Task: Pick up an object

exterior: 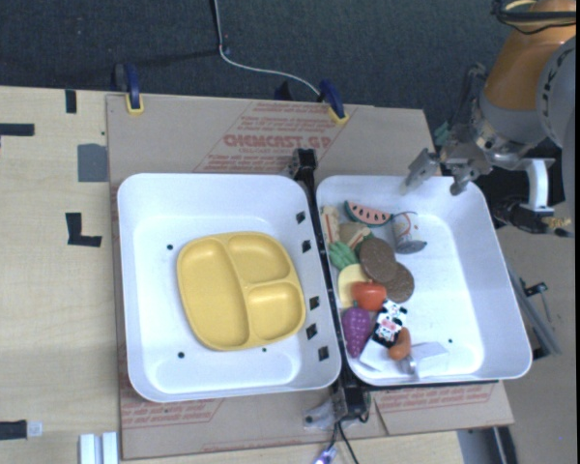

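The gripper (435, 175) hovers at the right bin's (464, 259) far rim, fingers spread and empty. Toys (372, 278) crowd that bin's left side; best descend on an outlying piece, fingers clear of neighbours.

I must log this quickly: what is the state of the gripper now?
Gripper: open, holding nothing, above the far rim of the right bin.

The end effector (435, 174) hangs open and empty over the far rim of the right bin (483, 259). Toy food is piled along that bin's left side: a watermelon slice (369, 213), brown cookies (385, 265), a tomato (369, 295), purple grapes (356, 328). The left bin (150, 211) holds a yellow divided plate (240, 289).
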Available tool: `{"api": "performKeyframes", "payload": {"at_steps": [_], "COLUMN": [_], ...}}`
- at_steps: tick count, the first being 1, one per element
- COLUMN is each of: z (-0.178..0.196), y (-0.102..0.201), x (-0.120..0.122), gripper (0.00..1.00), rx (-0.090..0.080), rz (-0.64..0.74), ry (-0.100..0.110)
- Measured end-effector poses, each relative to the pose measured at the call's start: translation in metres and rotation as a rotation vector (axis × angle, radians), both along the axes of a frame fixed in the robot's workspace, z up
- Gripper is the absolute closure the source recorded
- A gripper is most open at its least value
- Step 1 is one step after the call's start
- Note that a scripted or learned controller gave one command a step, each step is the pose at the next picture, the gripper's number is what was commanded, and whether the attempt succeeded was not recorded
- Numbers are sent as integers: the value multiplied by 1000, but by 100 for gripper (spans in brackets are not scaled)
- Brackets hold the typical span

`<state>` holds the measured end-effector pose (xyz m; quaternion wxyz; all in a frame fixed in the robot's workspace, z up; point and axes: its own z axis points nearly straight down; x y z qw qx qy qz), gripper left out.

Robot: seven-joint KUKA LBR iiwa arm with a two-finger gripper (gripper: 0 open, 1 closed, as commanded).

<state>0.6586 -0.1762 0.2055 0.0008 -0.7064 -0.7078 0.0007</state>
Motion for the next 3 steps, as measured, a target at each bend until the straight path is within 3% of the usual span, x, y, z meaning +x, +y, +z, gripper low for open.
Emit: {"api": "performKeyframes", "payload": {"at_steps": [1, 2, 3], "z": [-100, -119, -110], "y": [3, 16, 17], "x": [-45, -87, -86], "gripper": [0, 0, 100], "rx": [-2, -3, 1], "rz": [2, -4, -1], "ry": [-10, -10, -5]}}
